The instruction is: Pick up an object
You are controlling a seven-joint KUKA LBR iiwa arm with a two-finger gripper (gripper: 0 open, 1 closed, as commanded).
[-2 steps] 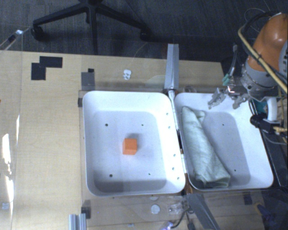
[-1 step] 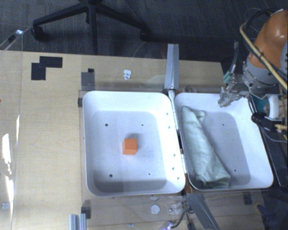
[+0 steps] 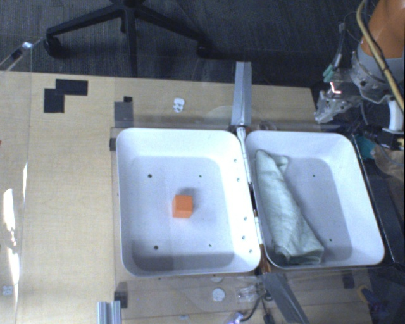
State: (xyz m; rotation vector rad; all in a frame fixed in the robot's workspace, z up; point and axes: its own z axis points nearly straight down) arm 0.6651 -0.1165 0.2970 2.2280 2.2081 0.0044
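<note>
A small orange cube point(image 3: 183, 206) rests near the middle of the left bin point(image 3: 136, 190). A crumpled pale grey cloth point(image 3: 285, 209) lies along the left side of the right bin point(image 3: 345, 190), running from its back to its front. My gripper point(image 3: 327, 107) hangs at the upper right, beyond the back edge of the right bin, well away from both the cloth and the cube. The arm's orange band point(image 3: 386, 19) shows at the top right corner.
A grey metal post point(image 3: 241, 95) stands behind the seam between the two bins. Black tape marks point(image 3: 63, 93) lie on the wooden bench at the left. A chair base point(image 3: 130, 25) stands on the dark floor behind the bench. Cables hang around the arm.
</note>
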